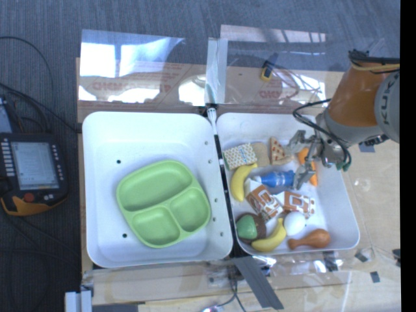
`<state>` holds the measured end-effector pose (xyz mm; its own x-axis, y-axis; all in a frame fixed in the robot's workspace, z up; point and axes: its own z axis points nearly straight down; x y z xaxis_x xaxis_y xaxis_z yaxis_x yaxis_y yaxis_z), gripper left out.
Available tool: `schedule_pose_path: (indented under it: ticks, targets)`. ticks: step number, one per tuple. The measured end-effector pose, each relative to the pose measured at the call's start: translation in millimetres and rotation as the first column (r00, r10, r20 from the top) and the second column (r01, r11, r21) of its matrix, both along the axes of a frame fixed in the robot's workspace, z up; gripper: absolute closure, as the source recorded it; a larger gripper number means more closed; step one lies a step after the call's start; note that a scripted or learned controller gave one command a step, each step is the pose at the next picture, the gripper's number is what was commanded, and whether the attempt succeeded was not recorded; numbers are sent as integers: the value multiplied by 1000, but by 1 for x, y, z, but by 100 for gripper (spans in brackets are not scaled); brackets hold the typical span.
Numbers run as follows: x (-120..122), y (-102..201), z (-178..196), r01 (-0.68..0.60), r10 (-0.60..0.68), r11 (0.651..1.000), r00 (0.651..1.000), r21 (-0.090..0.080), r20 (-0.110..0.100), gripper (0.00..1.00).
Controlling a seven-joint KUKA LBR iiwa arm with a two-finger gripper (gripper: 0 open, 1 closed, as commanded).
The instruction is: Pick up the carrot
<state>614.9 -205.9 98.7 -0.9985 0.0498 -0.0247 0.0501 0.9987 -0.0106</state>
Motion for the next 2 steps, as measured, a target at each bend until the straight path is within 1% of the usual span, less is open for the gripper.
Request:
schedule_pose_path:
  ticks: [1,2]
  targets:
    - [6,0,16,-1,1,1000,1000,-7,21,100]
    - [-34,75,87,34,-34,999,999,12,-14,100]
